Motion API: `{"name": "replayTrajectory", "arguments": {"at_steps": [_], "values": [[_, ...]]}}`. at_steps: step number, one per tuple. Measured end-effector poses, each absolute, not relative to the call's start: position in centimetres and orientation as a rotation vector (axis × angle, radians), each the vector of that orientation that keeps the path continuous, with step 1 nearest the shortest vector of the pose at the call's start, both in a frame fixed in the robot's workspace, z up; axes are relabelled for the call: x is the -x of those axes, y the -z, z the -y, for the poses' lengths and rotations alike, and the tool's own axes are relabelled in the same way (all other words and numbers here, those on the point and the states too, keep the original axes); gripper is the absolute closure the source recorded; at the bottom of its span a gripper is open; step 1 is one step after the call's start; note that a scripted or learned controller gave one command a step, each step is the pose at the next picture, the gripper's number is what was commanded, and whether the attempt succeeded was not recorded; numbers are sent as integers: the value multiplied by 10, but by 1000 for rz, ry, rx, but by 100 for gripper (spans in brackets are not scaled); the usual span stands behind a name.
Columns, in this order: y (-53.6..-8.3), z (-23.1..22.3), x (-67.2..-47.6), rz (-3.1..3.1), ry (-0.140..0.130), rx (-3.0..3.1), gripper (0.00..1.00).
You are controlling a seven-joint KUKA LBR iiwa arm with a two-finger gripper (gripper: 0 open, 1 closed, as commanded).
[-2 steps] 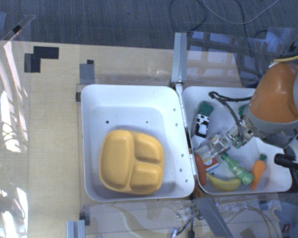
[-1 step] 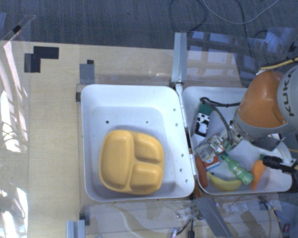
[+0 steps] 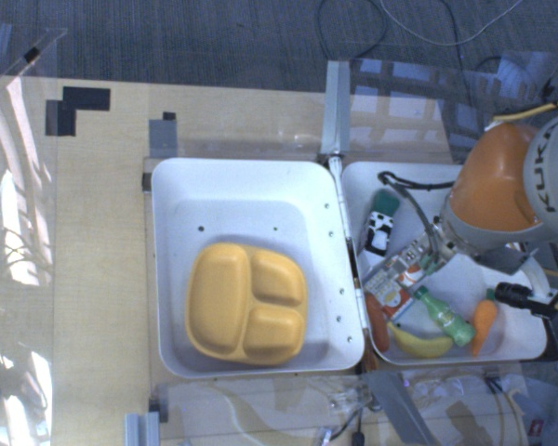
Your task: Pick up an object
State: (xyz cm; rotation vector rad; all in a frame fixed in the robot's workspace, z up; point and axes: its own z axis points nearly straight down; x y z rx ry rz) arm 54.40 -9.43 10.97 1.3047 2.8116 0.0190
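Banana (image 3: pixel 422 344) lies nearest — gripper (image 3: pixel 397 274), grip state unclear, hovers over the right bin (image 3: pixel 530 347), reaching — descent next.

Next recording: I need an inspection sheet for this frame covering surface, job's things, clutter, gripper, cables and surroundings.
Surface: wooden bench bearing a left bin and a right bin, side by side.
Job's things: yellow divided tray in the left bin; banana, green bottle, carrot and black-and-white carton in the right bin.
Clutter: nothing seen.
Gripper: gripper low in the right bin, above the banana; finger state unclear.
Cables: black cables on the floor.
Surroundings: dark carpet.
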Motion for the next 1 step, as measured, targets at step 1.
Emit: {"name": "replayTrajectory", "arguments": {"at_steps": [1], "values": [[-227, 42, -618, -2892, -7, -1204, 100]]}}
